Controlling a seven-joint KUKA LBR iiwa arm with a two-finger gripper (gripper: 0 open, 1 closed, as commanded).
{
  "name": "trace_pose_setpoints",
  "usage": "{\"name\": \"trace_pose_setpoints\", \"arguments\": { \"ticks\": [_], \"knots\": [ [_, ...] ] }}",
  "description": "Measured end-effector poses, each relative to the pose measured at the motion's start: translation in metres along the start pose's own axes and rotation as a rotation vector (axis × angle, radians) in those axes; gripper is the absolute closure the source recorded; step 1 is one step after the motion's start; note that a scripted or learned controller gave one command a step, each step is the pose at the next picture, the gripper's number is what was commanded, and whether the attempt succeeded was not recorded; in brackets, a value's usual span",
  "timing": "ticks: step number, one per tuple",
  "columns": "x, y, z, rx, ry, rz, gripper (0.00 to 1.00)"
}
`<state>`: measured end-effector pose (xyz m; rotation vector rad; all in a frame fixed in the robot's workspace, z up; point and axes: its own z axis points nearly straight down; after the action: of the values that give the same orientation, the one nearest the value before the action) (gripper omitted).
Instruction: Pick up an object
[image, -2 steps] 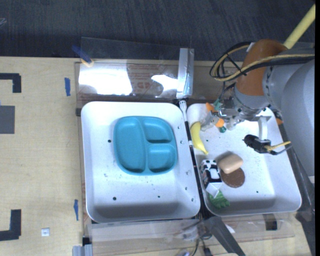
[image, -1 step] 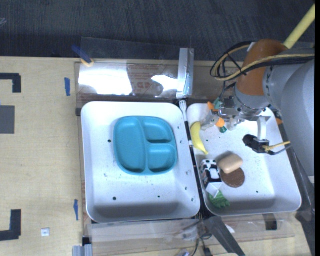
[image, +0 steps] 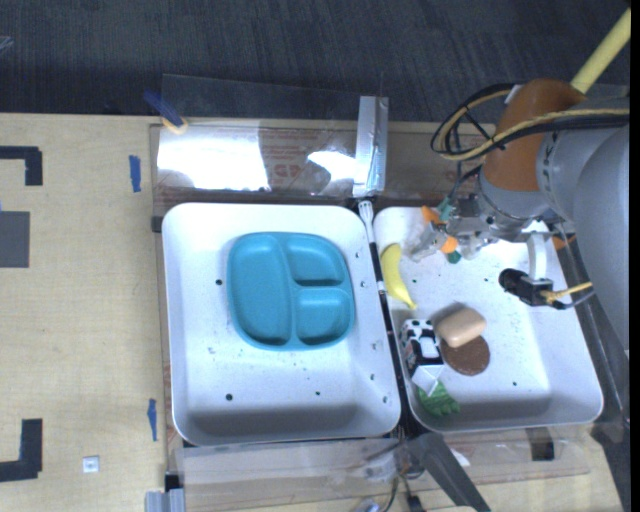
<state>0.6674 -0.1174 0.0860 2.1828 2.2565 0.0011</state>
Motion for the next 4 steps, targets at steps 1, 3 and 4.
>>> {"name": "trace_pose_setpoints", "arguments": {
  "ticks": [1,3,4],
  "knots": [
    [0.046,-0.010,-0.105,-0.010,0.000,-0.010,0.00],
    [0.026,-0.021,-0.001,0.000,0.001,-0.132,0.00],
    [0.025,-0.020,-0.013,-0.005,-0.001,-0.131,1.00]
  ]
}}
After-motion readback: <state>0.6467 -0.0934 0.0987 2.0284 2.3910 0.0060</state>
